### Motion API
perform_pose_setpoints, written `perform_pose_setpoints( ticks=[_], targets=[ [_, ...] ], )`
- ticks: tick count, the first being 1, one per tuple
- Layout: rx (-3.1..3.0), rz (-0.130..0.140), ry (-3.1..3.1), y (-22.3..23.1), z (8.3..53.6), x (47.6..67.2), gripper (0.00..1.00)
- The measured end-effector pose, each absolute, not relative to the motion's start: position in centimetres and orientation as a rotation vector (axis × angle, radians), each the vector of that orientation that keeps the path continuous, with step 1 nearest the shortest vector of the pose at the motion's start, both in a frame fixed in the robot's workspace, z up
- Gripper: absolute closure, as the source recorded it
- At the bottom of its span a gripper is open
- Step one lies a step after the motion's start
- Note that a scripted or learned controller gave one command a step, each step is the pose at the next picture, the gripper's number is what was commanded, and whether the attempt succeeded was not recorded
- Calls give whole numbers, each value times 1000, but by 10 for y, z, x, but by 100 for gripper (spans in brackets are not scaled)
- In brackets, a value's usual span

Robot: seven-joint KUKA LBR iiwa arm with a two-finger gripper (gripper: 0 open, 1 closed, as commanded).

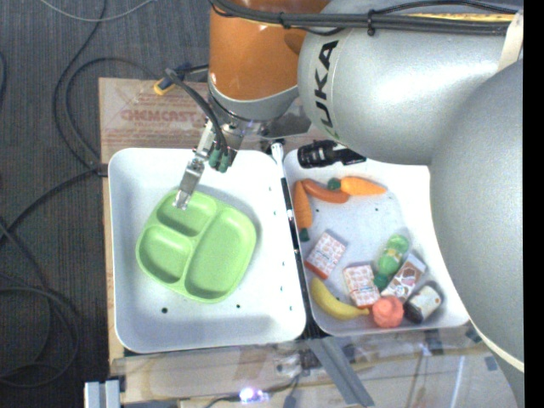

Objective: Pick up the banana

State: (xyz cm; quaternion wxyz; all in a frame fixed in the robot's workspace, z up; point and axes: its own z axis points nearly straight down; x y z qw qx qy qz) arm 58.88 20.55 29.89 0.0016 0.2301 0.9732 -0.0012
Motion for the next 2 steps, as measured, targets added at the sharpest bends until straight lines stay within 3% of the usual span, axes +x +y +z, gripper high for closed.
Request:
perform_pose_setpoints(
  ticks=[1,2],
  targets=[
    [529,10,3089,233,97,509,0],
    [413,35,3087,187,95,491,0]
  ],
)
